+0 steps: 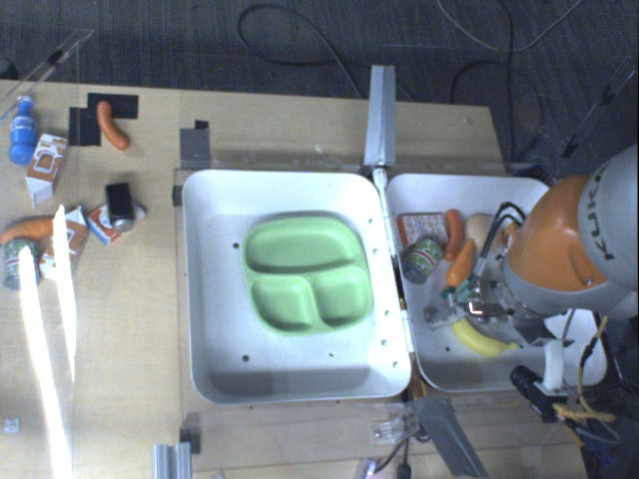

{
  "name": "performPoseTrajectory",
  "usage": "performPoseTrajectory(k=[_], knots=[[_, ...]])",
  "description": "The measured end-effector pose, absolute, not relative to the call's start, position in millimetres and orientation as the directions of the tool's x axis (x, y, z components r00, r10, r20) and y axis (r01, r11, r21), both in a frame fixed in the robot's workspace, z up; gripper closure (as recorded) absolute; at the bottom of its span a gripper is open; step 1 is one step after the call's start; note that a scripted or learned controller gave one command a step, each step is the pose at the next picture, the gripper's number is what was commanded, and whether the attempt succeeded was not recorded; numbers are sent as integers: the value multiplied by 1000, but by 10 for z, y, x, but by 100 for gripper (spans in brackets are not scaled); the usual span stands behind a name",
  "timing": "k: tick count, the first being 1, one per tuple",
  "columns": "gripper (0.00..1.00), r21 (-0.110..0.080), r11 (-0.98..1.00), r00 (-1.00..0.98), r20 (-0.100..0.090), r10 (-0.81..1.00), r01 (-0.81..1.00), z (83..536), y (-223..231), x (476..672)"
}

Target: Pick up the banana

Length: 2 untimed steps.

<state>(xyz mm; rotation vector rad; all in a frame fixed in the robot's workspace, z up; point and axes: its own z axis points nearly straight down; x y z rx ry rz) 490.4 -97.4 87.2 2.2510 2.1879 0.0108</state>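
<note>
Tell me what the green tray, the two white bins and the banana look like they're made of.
Green tray: probably molded plastic, matte, with soft rounded compartments. White bins: likely plastic or coated metal, smooth with a slight sheen and rounded corners. Banana: smooth yellow skin, possibly a plastic toy; too small and partly hidden by the arm to tell.

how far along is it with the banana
Done: the grey arm with the orange band has reached into the right white bin, and its gripper sits low beside the yellow banana. In hand: lining up on it, as the banana lies on the bin floor, not visibly between the fingers. Left: the grasp itself and the lift out, clear of the orange carrot nearby.
</note>
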Motion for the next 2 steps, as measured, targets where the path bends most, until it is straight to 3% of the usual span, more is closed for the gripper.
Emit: performPoseTrajectory(k=[1, 2], knots=[[100, 12, -26, 26, 2, 1000, 1000, 958, -966, 4937], [100, -1, -231, 231, 0, 973, 973, 1820, -566, 4883]])
